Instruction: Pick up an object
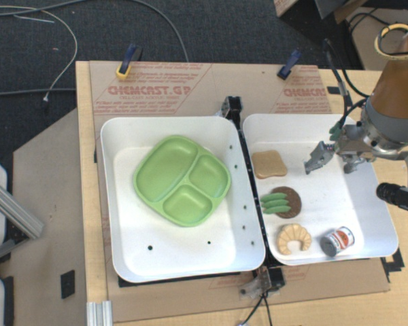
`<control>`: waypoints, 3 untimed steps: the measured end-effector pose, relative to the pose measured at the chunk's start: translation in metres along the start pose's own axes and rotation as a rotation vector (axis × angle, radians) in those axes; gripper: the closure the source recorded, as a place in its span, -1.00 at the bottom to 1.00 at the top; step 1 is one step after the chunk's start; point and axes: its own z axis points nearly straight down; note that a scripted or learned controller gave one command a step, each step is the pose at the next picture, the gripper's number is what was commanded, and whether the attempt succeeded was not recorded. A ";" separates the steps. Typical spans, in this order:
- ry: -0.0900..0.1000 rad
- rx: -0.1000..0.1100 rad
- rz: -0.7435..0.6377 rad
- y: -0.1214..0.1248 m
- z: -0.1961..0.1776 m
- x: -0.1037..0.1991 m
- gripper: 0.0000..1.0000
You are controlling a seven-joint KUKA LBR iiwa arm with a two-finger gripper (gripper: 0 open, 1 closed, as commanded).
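Observation:
In the right bin (367,202) lie a tan slice of toast (268,164), a brown round piece with green beans on it (282,202), a croissant (294,238) and a small red-and-white can (336,241) on its side. My gripper (335,161) hangs over the upper middle of this bin, to the right of the toast and above the bare floor. Its two grey fingers (319,159) stand apart, open, with nothing between them.
A green divided plate (182,180) lies in the left bin (122,236). The black divider (248,182) runs between the two bins. Blue clamps (128,60) hold the cardboard base at the back. The arm's orange band (398,94) is at the right.

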 end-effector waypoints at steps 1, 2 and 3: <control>-0.002 -0.014 -0.003 0.003 -0.007 0.000 -1.00; -0.001 -0.011 -0.003 0.010 0.037 0.004 -1.00; -0.001 -0.010 -0.002 0.008 0.084 0.013 -1.00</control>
